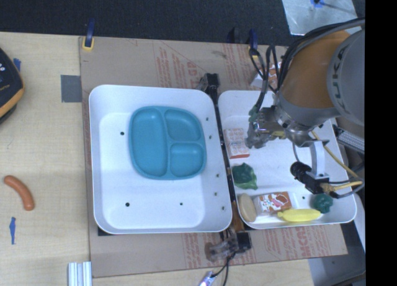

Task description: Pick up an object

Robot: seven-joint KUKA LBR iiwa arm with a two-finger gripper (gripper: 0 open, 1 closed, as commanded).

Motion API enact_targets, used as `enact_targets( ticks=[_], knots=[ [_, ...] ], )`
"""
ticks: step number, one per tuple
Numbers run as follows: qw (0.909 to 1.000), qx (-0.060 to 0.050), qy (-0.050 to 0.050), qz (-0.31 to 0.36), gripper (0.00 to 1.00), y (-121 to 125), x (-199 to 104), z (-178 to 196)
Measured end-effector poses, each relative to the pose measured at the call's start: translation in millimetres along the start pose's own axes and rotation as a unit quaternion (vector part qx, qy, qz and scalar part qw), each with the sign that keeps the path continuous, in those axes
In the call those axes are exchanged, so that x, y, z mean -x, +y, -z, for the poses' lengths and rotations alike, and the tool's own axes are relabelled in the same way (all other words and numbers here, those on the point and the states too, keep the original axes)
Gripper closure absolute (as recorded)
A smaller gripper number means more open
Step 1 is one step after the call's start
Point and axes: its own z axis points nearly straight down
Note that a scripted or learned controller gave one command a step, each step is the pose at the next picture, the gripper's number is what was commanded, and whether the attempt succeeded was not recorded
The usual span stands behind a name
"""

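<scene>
Light wood tabletop [43, 148] under a dark floor strip at the top; a brown cardboard sheet [155, 61] lies on it, carrying two shallow white bins side by side.

Left bin [105, 204]: a teal divided plate [166, 142] sits in its upper middle, three compartments, flat.

Right bin [239, 102]: several small things along the lower part. A green leafy toy [244, 176] near the bin's left wall. Just above it, a small white packet with red print [237, 142]. At the lower edge, a tan round piece [247, 207] touching a red-and-white packet [273, 203], and a yellow banana [299, 215] just below the packet. A dark green knob-shaped toy [322, 202] at the lower right corner.

Arm [322, 74]: grey with orange band, reaching in from the right, over the upper half of the right bin. The hand [256, 134] sits beside the red-print packet, near the bin's left wall. Fingers too dark and blurred; cannot tell whether they are spread or closed, nor whether anything is between them.

Off the cardboard, far left on the wood: an orange sausage toy [20, 192].
</scene>
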Motion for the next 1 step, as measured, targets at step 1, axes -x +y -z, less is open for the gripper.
enact_targets(
  ticks=[1],
  knots=[
    [1.0000, 0.000, 0.000, 0.000, 1.00, -11.5, -9.7, 0.4]
  ],
)
